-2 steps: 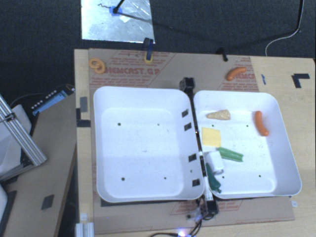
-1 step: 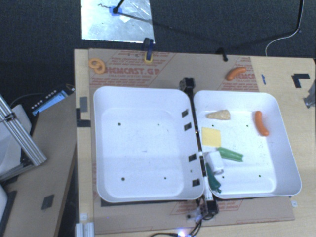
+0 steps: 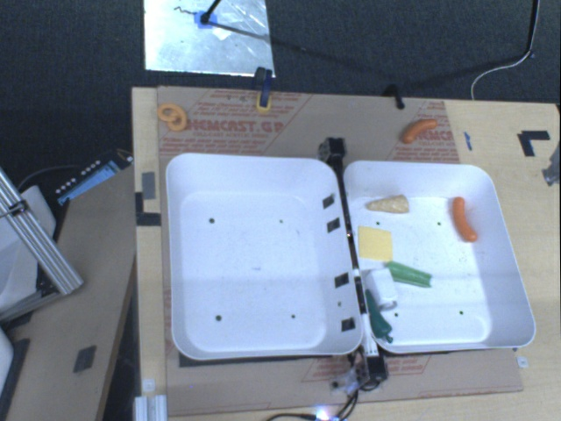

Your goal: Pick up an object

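We saw two white bins side by side on the table, the left bin point(image 3: 254, 169) and the right bin point(image 3: 491, 261). All the things for picking lay in the right bin: a beige piece point(image 3: 387, 204) near its far edge, an orange sausage point(image 3: 465, 219) apart from it toward the right wall, a yellow square point(image 3: 376, 243) close to the left wall, and just below it a green piece point(image 3: 409, 274) beside a white block point(image 3: 380, 288). A dark green piece point(image 3: 379, 318) lay next to the white block, near the front corner. Outside the bins, a second orange sausage point(image 3: 419, 131) and an orange ring point(image 3: 173, 117) rested on the table. At the right edge a small grey part point(image 3: 551, 165) showed, and we could not tell the state of the gripper.
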{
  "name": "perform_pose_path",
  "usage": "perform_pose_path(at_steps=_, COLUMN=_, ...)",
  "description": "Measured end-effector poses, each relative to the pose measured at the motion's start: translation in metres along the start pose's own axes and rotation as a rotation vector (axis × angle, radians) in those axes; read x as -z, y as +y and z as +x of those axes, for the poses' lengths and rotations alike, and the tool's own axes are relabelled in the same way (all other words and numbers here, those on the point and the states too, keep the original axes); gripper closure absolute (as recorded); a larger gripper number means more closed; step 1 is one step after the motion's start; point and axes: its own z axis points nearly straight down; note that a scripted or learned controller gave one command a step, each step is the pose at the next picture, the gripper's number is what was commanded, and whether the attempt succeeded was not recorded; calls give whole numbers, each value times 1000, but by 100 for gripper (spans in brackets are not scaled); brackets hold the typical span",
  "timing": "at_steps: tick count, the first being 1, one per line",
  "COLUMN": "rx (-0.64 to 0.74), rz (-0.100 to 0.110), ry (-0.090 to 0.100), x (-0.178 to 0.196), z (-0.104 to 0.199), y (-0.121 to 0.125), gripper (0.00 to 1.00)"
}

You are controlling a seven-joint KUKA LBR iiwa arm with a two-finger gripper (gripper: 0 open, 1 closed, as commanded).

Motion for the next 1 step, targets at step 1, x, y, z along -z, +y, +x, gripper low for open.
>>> perform_pose_path(at_steps=1, rx=2, rz=1, ry=4, x=-55, z=3, y=-54, gripper=100)
